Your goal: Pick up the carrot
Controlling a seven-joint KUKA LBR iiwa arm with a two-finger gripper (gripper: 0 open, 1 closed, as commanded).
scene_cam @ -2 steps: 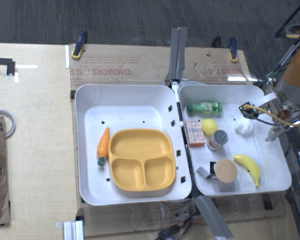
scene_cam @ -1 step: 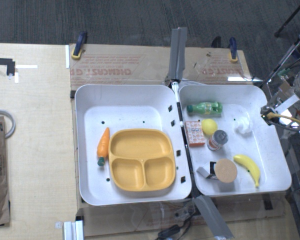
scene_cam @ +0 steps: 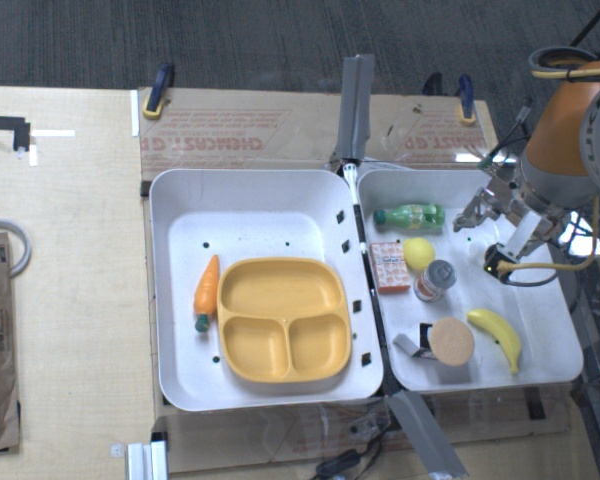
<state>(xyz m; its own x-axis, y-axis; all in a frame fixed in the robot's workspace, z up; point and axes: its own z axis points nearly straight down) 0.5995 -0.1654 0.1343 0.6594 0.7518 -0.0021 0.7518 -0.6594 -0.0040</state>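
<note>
The carrot (scene_cam: 207, 286), orange with a green stub at its lower end, lies in the left bin (scene_cam: 170, 268). It rests lengthwise against the left edge of a yellow divided plate (scene_cam: 283, 318). My gripper (scene_cam: 492, 233) hangs over the upper right part of the right bin (scene_cam: 555, 368), far to the right of the carrot. Its fingers (scene_cam: 469, 214) stand spread apart with nothing between them.
The right bin holds a green bottle (scene_cam: 410, 216), a lemon (scene_cam: 418, 254), a small red and white box (scene_cam: 389, 266), a can (scene_cam: 435, 280), a banana (scene_cam: 498, 336) and a round wooden piece (scene_cam: 450, 343). A grey divider post (scene_cam: 355, 108) stands between the bins.
</note>
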